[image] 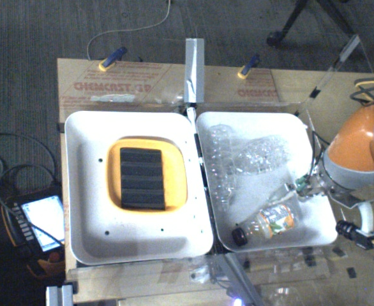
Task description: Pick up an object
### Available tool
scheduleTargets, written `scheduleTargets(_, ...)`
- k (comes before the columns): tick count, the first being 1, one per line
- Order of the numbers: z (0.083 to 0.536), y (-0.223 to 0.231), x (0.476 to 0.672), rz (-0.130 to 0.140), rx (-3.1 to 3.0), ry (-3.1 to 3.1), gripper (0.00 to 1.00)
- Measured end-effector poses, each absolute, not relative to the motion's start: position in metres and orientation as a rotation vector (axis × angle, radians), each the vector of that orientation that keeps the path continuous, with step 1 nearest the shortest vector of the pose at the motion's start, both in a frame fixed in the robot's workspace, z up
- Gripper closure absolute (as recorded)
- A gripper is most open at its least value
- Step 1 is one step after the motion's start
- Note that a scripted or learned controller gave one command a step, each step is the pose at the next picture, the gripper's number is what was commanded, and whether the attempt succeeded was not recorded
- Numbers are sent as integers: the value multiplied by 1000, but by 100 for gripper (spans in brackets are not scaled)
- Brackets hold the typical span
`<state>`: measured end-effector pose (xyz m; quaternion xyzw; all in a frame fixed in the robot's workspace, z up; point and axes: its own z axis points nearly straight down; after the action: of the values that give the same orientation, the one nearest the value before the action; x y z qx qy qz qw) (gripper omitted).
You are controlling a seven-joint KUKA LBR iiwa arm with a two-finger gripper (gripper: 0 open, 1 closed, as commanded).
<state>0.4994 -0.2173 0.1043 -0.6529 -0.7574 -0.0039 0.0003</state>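
The left bin (78,190) holds a yellow scrub sponge (147,174), dark pad up. The right bin (263,121) holds clear plastic bottles (238,161) and, near its front edge, a labelled bottle with a black cap (267,224) lying flat. The arm (356,148) hangs over its right rim; the gripper's state cannot be told.

Tool (300,187) at right bin (257,121) edge. Bottle (269,222) just below-left, clear crumpled plastic (238,158) up-left. Far left: yellow tray (147,174) mid-bin, bare rim around.
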Motion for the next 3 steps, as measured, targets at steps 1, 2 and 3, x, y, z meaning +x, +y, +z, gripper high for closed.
scheduleTargets(1, 92, -197, 489, -9, -2117, -2348, 0)
scheduleTargets(2, 102, -195, 491, -16, -2112, -2350, 100)
scheduleTargets(3, 184, -126, 508, 1, -2152, -2288, 100)
